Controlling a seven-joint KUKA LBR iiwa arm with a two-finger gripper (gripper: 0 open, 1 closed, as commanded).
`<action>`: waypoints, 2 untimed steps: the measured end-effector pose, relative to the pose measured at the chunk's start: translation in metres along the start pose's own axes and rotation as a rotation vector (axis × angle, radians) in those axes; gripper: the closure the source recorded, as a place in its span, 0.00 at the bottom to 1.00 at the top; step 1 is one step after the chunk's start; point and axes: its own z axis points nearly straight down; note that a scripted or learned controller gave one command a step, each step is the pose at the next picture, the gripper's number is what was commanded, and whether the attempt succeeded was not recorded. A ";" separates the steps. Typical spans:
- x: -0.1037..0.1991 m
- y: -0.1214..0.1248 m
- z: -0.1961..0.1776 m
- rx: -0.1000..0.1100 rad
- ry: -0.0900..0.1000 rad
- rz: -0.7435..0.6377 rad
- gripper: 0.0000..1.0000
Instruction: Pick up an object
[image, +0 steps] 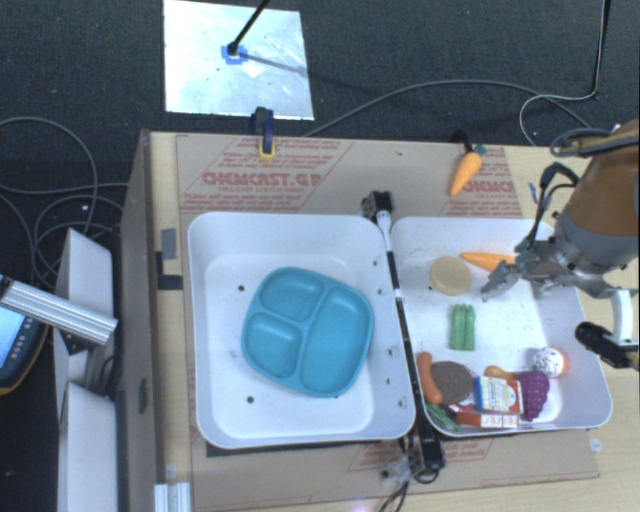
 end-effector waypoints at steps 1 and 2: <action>0.052 -0.021 0.048 0.000 0.000 -0.001 0.00; 0.065 -0.034 0.081 -0.001 0.000 0.001 0.00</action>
